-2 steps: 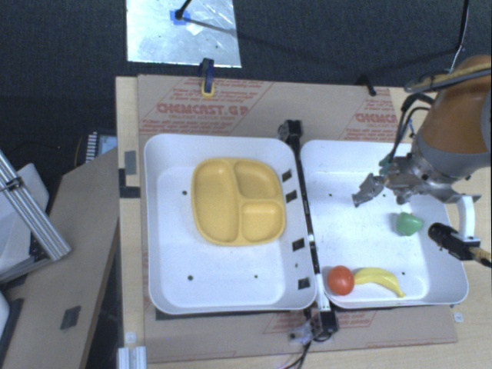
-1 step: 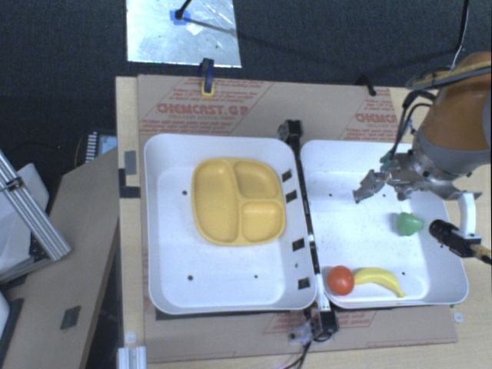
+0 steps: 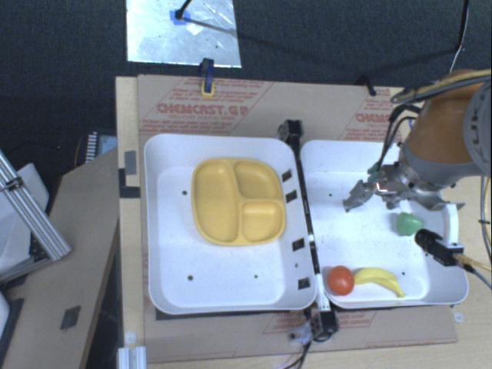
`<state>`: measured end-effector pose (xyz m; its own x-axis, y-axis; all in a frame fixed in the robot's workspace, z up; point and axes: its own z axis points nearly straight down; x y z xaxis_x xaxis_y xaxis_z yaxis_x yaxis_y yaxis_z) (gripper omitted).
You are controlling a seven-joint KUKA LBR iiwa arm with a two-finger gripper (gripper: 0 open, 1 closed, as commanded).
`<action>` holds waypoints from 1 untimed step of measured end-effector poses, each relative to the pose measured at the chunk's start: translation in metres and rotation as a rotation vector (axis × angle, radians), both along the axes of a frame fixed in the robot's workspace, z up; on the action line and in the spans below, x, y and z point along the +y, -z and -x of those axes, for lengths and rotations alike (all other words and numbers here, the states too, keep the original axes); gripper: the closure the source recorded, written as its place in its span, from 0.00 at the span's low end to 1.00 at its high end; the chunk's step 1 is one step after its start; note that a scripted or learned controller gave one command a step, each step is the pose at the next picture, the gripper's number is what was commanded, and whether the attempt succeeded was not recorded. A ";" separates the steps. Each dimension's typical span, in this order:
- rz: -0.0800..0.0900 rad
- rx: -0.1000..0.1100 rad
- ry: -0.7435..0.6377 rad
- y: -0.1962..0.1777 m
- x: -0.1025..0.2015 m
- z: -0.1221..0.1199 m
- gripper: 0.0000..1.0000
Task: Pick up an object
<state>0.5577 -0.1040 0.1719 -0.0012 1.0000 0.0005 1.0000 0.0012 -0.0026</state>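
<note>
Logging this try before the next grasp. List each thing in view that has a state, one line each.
End effector: above the right bin, nothing seen between its fingers.
Yellow divided plate: flat in the left bin, compartments bare.
Green object: lying on the right bin floor, beside the arm's wrist.
Banana: lying flat near the right bin's front wall.
Red-orange fruit: resting beside the banana, by the bin's front left corner.

Red print reading "CHEMCAST GP" stands on the brown protective sheet (image 3: 231, 102) beyond the left bin. The same mark repeats, partly hidden, beyond the right bin.
</note>
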 end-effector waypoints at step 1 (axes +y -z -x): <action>-0.001 0.002 0.001 0.061 0.006 0.004 0.00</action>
<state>0.5536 -0.0978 0.1110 -0.0003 1.0000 0.0013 1.0000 0.0003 -0.0042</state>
